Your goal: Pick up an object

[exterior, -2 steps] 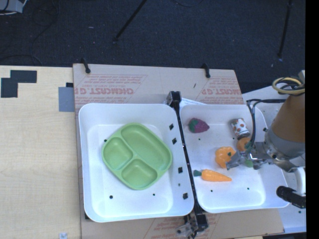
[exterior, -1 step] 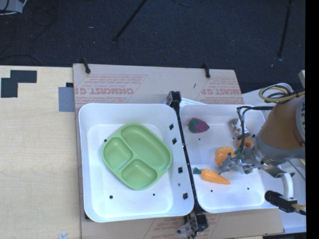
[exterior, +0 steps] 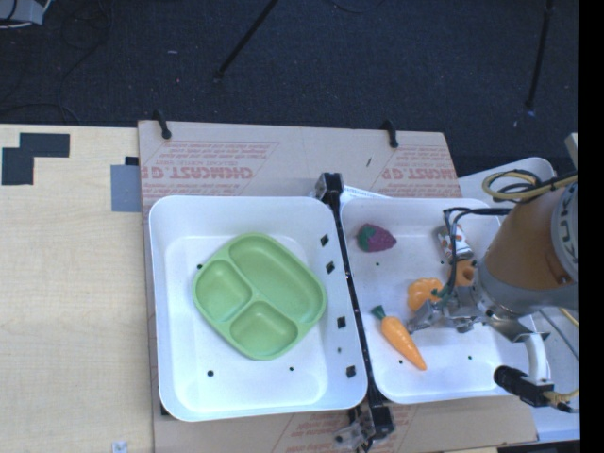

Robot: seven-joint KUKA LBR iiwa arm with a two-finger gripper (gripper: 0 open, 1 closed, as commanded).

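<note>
In the right bin (exterior: pixel 472 385) lie a toy carrot (exterior: pixel 400 339) with a green top, an orange-yellow toy (exterior: pixel 423 293) and a purple fruit (exterior: pixel 376 239) with a green leaf. My gripper (exterior: pixel 436 311) hangs low over the right bin, between the orange-yellow toy and the carrot, its fingers pointing left. The arm with its orange band (exterior: pixel 528 248) covers the bin's right side. Nothing shows clearly between the fingers.
The left bin (exterior: pixel 179 366) holds a green divided plate (exterior: pixel 260 294). A black divider (exterior: pixel 344 300) runs between the two bins. Cardboard (exterior: pixel 245 163) lies under both bins, and a wooden bench top (exterior: pixel 66 300) spreads to the left.
</note>
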